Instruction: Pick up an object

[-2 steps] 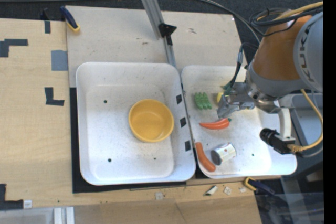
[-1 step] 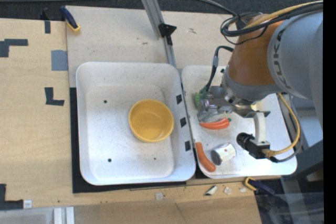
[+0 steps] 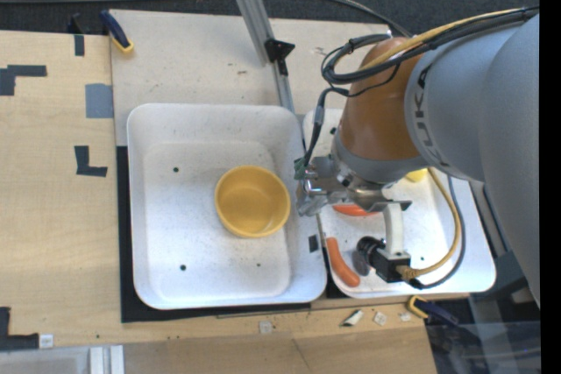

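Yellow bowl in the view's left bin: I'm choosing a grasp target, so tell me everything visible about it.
The round yellow plastic-looking bowl is one piece with a thick rim and a bare hollow. It stands upright, mouth up, on the speckled floor of the shallow white bin on the view's left, near its right wall; only the bin touches it.

A yellow bowl (image 3: 252, 201) sits upright in the left bin (image 3: 166, 263), near its right wall. The grey arm (image 3: 438, 114) covers much of the right bin (image 3: 472, 271), with its pincer (image 3: 308, 187) at the rim between the bins. An orange stick (image 3: 342, 263) lies along the right bin's left edge.
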`<act>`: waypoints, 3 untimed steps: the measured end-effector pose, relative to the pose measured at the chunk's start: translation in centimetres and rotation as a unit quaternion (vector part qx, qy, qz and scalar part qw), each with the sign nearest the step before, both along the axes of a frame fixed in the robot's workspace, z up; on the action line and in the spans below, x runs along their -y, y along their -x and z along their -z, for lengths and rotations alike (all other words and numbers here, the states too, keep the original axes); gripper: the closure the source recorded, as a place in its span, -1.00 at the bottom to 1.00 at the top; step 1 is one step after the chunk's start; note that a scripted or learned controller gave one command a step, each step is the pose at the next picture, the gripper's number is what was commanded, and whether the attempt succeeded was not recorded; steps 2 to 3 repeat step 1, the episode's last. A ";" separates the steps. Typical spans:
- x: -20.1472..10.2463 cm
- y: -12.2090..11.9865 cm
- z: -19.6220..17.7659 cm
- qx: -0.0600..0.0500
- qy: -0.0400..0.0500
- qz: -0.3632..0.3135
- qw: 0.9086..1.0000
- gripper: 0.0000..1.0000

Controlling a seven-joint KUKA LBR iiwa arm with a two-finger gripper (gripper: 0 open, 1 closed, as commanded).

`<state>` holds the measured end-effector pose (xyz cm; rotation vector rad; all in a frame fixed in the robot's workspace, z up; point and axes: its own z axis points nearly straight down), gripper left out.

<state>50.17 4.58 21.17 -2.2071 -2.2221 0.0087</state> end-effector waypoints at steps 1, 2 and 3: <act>-5.5 0.3 -1.8 0.002 0.000 -0.001 1.000 1.00; -5.5 0.3 -1.8 0.002 0.000 -0.001 1.000 1.00; -5.5 0.3 -1.8 0.002 0.000 -0.001 1.000 1.00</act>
